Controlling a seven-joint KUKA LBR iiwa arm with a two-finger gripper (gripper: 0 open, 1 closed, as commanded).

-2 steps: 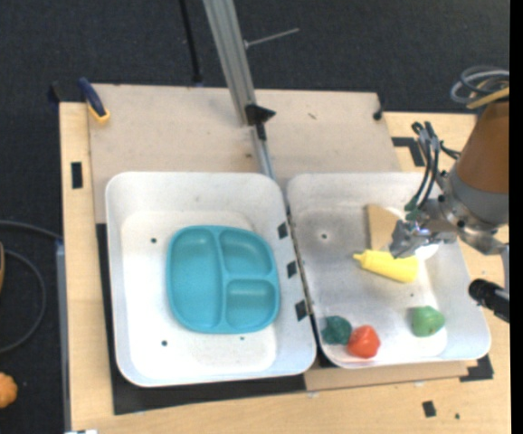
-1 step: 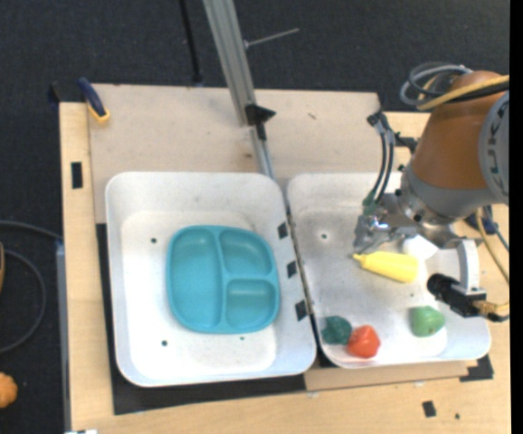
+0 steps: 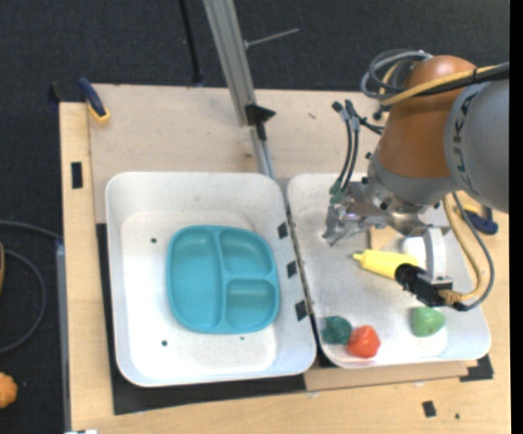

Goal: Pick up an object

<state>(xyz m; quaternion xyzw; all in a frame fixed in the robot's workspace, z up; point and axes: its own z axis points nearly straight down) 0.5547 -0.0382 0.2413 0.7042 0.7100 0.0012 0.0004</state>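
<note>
The tan desk [image 3: 162,125] carries two shallow white bins side by side, the left bin [image 3: 135,206] and the right bin [image 3: 375,301]. A blue-and-yellow clamp [image 3: 94,100] grips its far-left corner.

Left shallow white plastic bin [image 3: 121,242]: white, a few dark specks. Turquoise divided plastic plate [image 3: 223,278] in it: one flat colour throughout. Right shallow white plastic bin [image 3: 334,274]: same white. Along its near edge: dark green rounded lump [image 3: 337,330], red-orange rounded lump [image 3: 364,342], pale green lump [image 3: 427,320]. My arm [image 3: 483,152]: grey, with an orange band [image 3: 424,125]. Flat wooden bench [image 3: 171,125]: tan.

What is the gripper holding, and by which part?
Nothing that shows: the gripper hangs over the right bin; the dark green toy, red toy and light green toy lie apart from it.
</note>
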